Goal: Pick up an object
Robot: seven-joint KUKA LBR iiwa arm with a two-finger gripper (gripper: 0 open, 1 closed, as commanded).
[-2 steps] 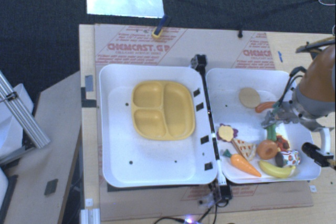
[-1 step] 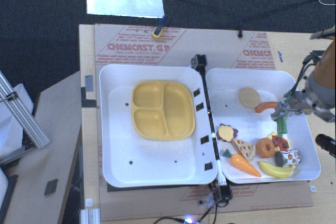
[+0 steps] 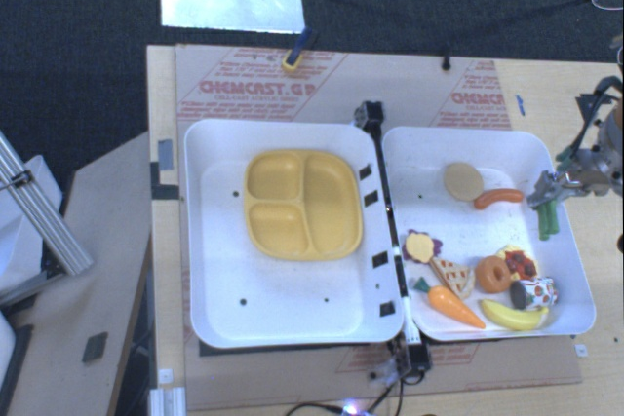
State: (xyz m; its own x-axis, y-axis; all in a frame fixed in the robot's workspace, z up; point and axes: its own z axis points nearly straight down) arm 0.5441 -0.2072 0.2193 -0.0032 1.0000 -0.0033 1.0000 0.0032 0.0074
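Hanging over the right edge of the right white plastic bin (image 3: 561,253), the metal two-finger gripper (image 3: 546,200) pinches a slim green toy vegetable (image 3: 548,219) that dangles below its fingers. Just left of it lie a red plastic sausage (image 3: 498,199) and a tan round cookie (image 3: 464,180); farther left sits a yellow three-compartment plastic plate (image 3: 302,205).
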